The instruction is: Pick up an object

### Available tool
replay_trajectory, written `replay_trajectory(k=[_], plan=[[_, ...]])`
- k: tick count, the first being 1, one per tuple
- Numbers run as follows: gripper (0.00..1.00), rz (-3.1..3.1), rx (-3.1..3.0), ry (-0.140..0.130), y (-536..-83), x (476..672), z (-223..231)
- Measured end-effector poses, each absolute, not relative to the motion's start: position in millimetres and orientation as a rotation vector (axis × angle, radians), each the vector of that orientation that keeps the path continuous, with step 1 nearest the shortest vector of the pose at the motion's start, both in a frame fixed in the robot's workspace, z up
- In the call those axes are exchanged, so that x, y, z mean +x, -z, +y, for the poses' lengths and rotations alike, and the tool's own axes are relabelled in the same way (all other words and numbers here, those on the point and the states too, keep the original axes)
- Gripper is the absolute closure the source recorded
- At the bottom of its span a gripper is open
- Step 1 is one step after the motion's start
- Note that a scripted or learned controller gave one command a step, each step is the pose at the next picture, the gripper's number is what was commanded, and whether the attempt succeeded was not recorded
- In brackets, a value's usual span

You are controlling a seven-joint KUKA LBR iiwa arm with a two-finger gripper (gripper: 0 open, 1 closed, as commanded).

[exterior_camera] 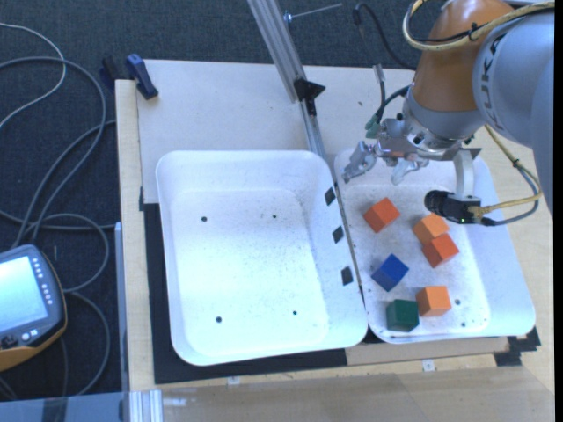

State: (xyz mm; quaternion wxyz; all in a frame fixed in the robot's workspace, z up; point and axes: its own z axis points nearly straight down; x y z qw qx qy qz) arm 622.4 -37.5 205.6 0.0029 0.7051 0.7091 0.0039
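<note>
Several cubes lie in the right bin [506, 301]: an orange cube [381, 214] nearest the back, a second orange cube [430, 228] resting against a red-orange cube [441, 249], a blue cube [390, 272], another orange cube [434, 300] and a green cube [403, 314] at the front. My gripper [378, 166] hangs over the back left part of that bin, just behind the first orange cube. Its fingers are spread open with nothing between them.
The left bin [176, 174] sits beside the right one, their rims meeting in the middle. A slanted metal pole [277, 38] rises behind the bins. A blue clamp [141, 76] lies on the bench's far left corner. A teach pendant [22, 297] and cables are off the bench at left.
</note>
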Motion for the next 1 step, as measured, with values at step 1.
replay_trajectory(k=[1], plan=[[0.00, 2.221, 2.221, 0.001, -130.4, 605.6, -77.6]])
